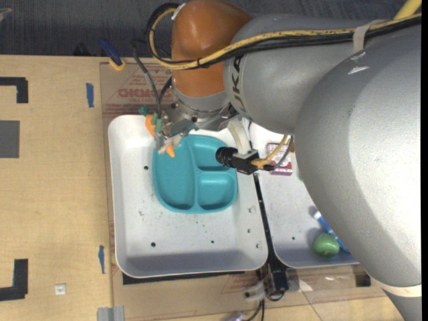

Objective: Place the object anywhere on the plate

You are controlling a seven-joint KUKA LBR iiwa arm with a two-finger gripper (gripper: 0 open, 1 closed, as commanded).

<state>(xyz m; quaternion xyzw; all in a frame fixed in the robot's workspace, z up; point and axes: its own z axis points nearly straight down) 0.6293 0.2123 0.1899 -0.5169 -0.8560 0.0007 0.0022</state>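
Arm (321, 112) low, tool (166, 139) pointing down-left.

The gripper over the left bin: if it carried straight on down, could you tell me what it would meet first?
Most likely the upper-left rim of the teal plate, directly beneath the gripper; depth is hard to judge.

The claw (164, 138) hangs over the teal plate's (194, 179) upper-left rim — left bin (134, 233).

Just below the pincer (165, 139) I see a smooth, matt teal plastic divided plate (194, 182); beneath it, a glossy white plastic bin (134, 233) on matt brown cardboard (47, 179).
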